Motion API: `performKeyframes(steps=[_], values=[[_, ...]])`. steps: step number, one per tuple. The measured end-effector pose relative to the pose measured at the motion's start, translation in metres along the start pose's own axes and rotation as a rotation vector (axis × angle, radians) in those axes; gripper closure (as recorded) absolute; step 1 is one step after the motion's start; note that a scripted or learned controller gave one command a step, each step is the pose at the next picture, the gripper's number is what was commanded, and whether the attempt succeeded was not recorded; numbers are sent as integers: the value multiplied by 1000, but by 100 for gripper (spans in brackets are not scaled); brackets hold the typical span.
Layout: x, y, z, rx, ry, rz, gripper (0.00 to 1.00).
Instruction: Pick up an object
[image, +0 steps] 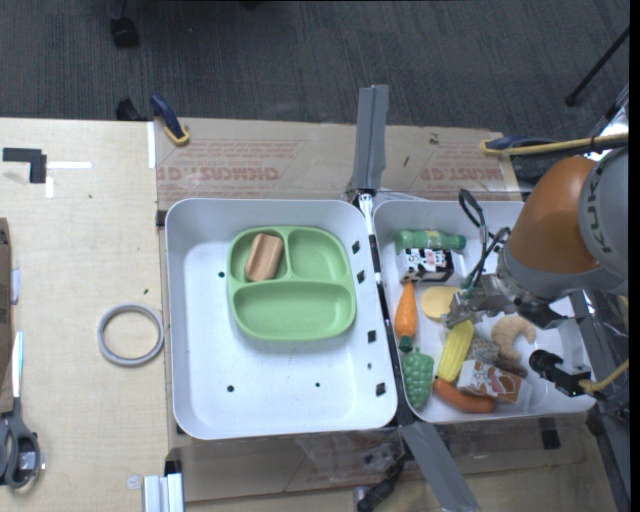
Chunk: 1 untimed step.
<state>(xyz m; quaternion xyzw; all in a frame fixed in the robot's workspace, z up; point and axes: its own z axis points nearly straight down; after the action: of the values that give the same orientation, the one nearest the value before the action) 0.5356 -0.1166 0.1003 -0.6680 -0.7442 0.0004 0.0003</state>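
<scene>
Fingers of the gripper (468, 305) hard to read, too small and cluttered to tell if open or closed, nothing visibly held. Gripper sits low in right bin (570, 400), tips just above the corn cob (455, 349), beside yellow disc (437, 301). Carrot (405, 310), green bottle (430, 240), cow-print carton (428, 264), sausage (462, 398) nearby. Left bin (200, 380) holds green divided plate (293, 283) with bread piece (263, 256) in upper-left compartment
</scene>
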Motion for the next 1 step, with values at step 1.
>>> performKeyframes(steps=[1], values=[[0, 0, 0, 0, 0, -1, 0]])
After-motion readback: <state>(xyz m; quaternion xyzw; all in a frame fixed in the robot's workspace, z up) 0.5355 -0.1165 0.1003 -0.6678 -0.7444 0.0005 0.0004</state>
